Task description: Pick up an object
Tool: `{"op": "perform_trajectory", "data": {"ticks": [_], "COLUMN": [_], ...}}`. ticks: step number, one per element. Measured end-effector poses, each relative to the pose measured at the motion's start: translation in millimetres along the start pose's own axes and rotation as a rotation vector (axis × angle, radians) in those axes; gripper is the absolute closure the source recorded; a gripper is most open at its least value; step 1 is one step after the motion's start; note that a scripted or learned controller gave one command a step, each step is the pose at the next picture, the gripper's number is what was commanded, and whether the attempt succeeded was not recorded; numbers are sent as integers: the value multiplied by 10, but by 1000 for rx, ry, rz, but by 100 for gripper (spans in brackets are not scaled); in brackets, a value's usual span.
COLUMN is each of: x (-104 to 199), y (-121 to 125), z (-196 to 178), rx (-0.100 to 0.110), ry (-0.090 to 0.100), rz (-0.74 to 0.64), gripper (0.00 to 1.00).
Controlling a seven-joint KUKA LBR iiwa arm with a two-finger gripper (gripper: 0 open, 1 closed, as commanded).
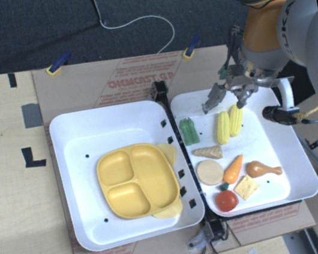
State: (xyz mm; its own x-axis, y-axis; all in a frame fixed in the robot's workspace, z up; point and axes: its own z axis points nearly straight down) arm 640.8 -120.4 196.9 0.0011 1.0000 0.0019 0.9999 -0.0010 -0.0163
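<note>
Lying in the upper middle of the right bin (285,150), right of the frame's centre, two yellow corn cobs (229,123) sit side by side and touching, the likeliest target because the gripper (225,101) hangs just above their top ends. Its two dark fingers are spread apart with nothing between them, a stance that suits coming down around something. To the left of the corn lies a green pepper (189,130); below come a cone (208,153), a round cracker (210,173), a carrot (233,168), a chicken leg (262,168), a cheese wedge (246,187) and a tomato (226,201), packed close. The left bin (75,168) holds a yellow divided plate (138,179). The grey and orange arm (274,18) enters from the upper right.
</note>
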Motion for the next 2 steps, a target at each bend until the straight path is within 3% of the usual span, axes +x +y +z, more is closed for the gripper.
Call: {"op": "perform_trajectory", "data": {"ticks": [1,2], "x": [2,-12], "y": [29,124], "z": [-92,470], "rx": [-15,-10], "ry": [-2,-2], "rz": [-3,-3], "gripper": [0,0]}}
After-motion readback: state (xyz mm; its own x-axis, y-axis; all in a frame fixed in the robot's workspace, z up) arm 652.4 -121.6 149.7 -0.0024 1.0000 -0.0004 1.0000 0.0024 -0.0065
